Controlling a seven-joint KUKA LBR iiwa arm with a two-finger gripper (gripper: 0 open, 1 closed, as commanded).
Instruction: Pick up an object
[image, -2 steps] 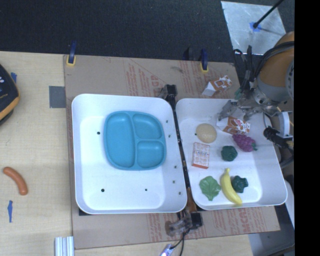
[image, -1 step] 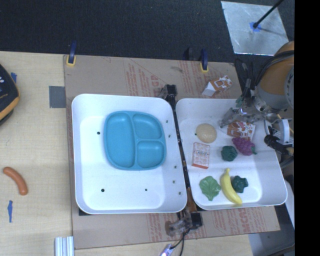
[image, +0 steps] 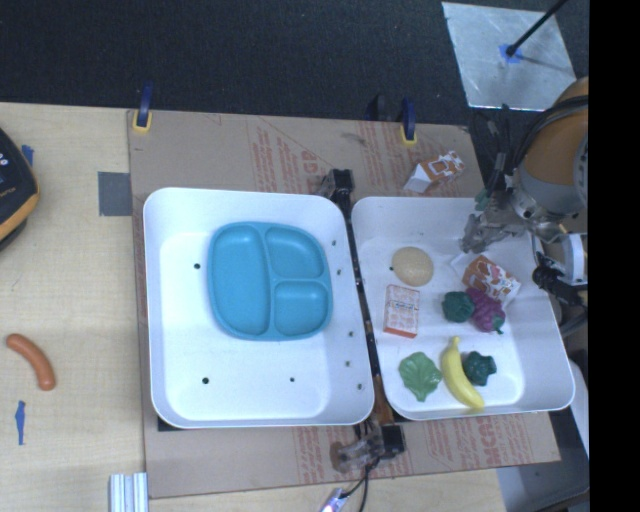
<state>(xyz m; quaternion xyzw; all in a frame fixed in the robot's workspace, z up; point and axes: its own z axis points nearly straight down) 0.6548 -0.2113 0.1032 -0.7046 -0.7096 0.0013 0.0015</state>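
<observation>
My fingers (image: 482, 232) hover, spread unclear, over the right bin (image: 540, 395): one banana (image: 460, 376), one bun (image: 412, 266), two packets (image: 402, 310).

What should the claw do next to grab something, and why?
Probably drop down and slightly left onto the snack packet in the right bin. The gripper hovers near that bin's upper right corner with nothing visibly between its fingers, and the packet lies closest.

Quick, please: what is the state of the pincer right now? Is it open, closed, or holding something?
Pincer: it cannot be told whether it is open or closed; it is over the back right part of the right bin, and nothing is visibly held in it.
</observation>
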